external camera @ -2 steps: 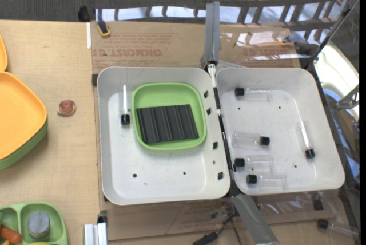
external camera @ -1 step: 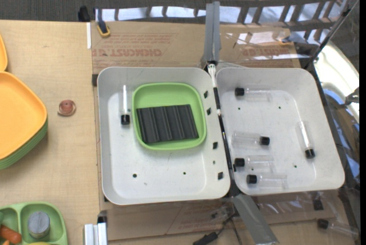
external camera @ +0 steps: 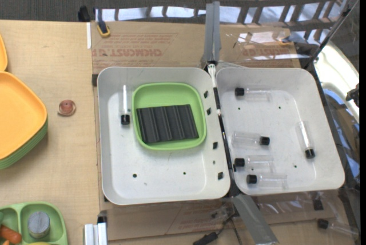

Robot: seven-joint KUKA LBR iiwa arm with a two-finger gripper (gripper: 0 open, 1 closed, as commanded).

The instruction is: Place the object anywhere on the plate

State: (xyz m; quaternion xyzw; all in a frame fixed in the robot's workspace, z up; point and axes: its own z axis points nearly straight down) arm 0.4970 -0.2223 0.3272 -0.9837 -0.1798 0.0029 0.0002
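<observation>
Left bin (external camera: 114, 181): green plate (external camera: 143, 95) sits in its upper middle, with a dark ribbed rectangular pad (external camera: 167, 123) lying flat on it. One clear tube with a black cap (external camera: 124, 105) lies just left of the plate on the bin floor, cap end toward the bottom of the frame, not touching the plate as far as I can tell.

Right bin (external camera: 326, 181): five more capped clear tubes loose on the floor. One at upper left (external camera: 251, 93), one mid-centre (external camera: 250, 138), two close together at lower left (external camera: 254, 163) (external camera: 266, 180), one on the right side lying steeply (external camera: 304, 138).

Gripper state: can't tell, nothing to judge it from.

Table (external camera: 68, 169), left of the frame: stacked orange plates (external camera: 17, 118), a small red round piece (external camera: 67, 107) near them, a green compartment tray (external camera: 23, 221) at the lower left corner. Cardboard sheet (external camera: 154, 49) under the bins at the top.
</observation>
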